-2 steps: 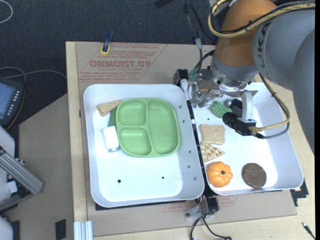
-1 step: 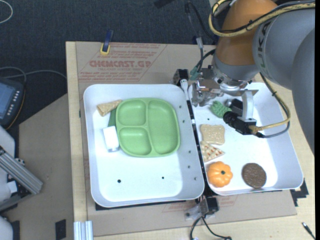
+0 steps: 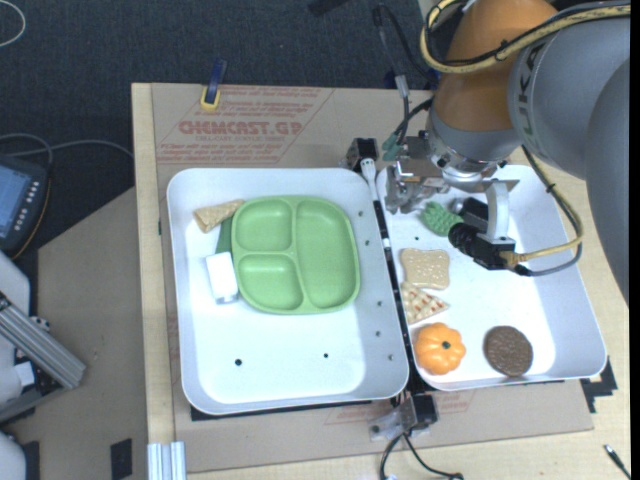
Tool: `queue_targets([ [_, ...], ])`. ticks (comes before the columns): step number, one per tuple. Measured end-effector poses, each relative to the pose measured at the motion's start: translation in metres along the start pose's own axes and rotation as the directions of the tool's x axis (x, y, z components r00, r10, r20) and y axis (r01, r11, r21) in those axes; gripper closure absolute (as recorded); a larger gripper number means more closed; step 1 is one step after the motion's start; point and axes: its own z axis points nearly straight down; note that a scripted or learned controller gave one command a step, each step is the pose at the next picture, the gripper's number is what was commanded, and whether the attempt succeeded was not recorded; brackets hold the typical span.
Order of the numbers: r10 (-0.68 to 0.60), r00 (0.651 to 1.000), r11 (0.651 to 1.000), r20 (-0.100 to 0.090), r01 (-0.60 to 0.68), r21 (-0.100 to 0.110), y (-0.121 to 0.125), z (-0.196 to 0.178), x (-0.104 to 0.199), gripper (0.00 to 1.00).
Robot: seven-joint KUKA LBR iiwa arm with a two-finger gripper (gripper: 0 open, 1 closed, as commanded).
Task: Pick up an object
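Observation:
My gripper (image 3: 412,194) hangs low over the back left part of the right bin (image 3: 560,298), beneath the orange band of the arm. A small green knobbly item (image 3: 438,217) lies just to its right, partly under the wrist hardware. In front of it lie a pale square cracker (image 3: 425,266) and a triangular slice with red specks (image 3: 422,304). An orange pumpkin (image 3: 440,348) and a round brown cookie (image 3: 508,350) sit near the bin's front edge.
The left bin (image 3: 270,368) holds a green divided plate (image 3: 296,253), a white block (image 3: 221,276) at the plate's left and a tan triangular chip (image 3: 215,214) at the back left. A black cable connector (image 3: 480,244) juts from the wrist over the right bin.

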Motion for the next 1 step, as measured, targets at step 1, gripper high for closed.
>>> queue_targets([
  [1,0.001,1.000,1.000,-0.001,-0.001,0.001,-0.0061,-0.0021,0.0014,1.00],
])
